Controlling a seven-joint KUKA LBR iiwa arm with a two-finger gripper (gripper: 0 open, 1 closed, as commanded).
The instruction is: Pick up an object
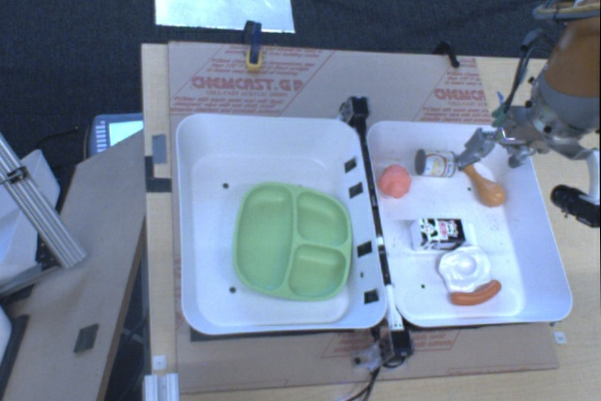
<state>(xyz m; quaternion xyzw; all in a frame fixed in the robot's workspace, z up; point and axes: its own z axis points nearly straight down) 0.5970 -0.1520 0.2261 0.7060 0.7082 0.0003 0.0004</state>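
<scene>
Small can (435,164) lies on side, upper part of right bin (540,239), gripper (476,150) just beside it. Finger state: cannot tell, tips blurred. Chicken drumstick (485,187) just below gripper; likely risk, fingers catch drumstick or roll can away. Count in right bin: one can, one drumstick, one pink ball (395,181), one black-white carton (439,232), one fried egg (465,269), one sausage (474,294). Left bin (202,202): one green divided plate (292,241).
</scene>
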